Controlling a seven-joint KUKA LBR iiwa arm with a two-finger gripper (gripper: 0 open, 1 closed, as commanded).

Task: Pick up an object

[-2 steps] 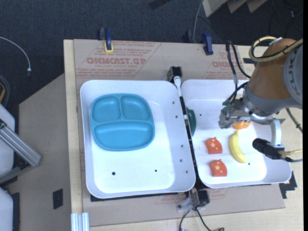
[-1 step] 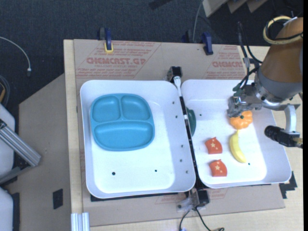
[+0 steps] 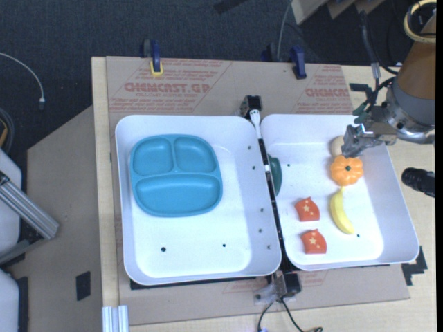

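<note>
Camera view: you look down on two white bins side by side; the items to choose from sit in the right bin [image 3: 387,206].
Nearest row: a red toy piece with a star [image 3: 314,241] lies toward the front rim, and a second red piece [image 3: 307,209] sits just behind it, the two apart.
Banana [image 3: 340,213]: it lies lengthwise just right of the red pieces, with open floor around it, so it makes an easy fallback target.
Pumpkin [image 3: 346,171]: this small orange toy stands directly behind the banana, close to its far tip, stem up.
Gripper [image 3: 357,141]: it hangs just above and behind the pumpkin, next to a pale item [image 3: 337,144]; you cannot tell how wide it is set, and nothing is visibly held.
Left bin [image 3: 138,254]: the blue divided plate [image 3: 177,174] rests well apart from the action; ignore it.
Your step: the pumpkin looks the likely target. Centre over its stem before descending, keep clear of the banana's tip and the pale item, and go low enough to grip below its widest bulge, since a round body will probably squirt out of a high pinch.
</note>
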